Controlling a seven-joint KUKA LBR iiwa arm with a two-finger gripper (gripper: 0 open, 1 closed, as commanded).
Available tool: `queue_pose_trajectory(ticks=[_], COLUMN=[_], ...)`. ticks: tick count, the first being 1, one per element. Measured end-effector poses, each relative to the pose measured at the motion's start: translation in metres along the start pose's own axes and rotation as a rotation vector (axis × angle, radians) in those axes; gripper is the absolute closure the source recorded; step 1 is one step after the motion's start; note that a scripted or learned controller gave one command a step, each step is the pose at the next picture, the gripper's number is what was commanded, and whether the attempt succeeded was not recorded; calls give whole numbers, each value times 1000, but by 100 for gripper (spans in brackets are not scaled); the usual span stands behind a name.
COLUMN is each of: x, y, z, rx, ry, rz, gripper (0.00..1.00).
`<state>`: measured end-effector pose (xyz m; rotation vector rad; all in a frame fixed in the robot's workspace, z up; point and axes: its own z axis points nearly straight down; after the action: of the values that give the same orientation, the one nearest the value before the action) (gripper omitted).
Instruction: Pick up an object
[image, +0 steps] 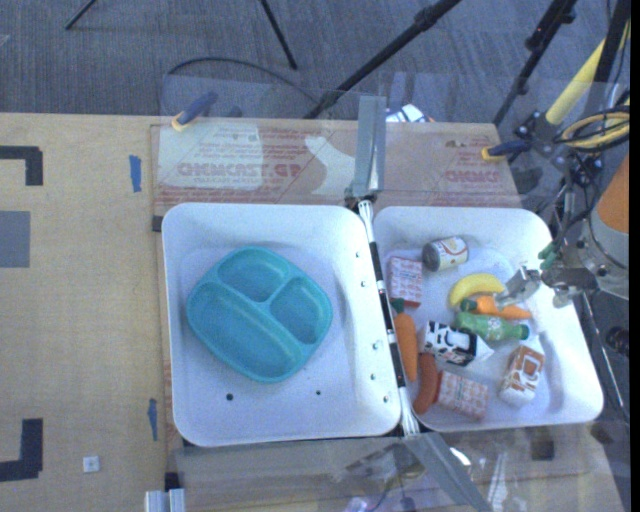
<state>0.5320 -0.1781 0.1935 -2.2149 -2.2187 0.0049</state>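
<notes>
Two bins (190, 225) — one blue tray (258, 313)

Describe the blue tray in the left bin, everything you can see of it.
The blue tray is a turquoise, plastic-looking divided plate with rounded corners and three compartments: one large and two smaller. It lies flat, right side up and turned at an angle, on the floor of the left bin, slightly left of the bin's middle. Its compartments hold nothing. Only the bin touches it; the tool is over the right bin, well away.
</notes>
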Motion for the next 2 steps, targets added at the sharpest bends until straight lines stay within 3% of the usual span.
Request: queue_pose_trajectory(ticks=[1, 2], x=[-12, -7], y=[10, 29], z=[76, 101], rx=[-20, -26], ry=[-3, -13], rz=[32, 31], gripper=[0, 0])
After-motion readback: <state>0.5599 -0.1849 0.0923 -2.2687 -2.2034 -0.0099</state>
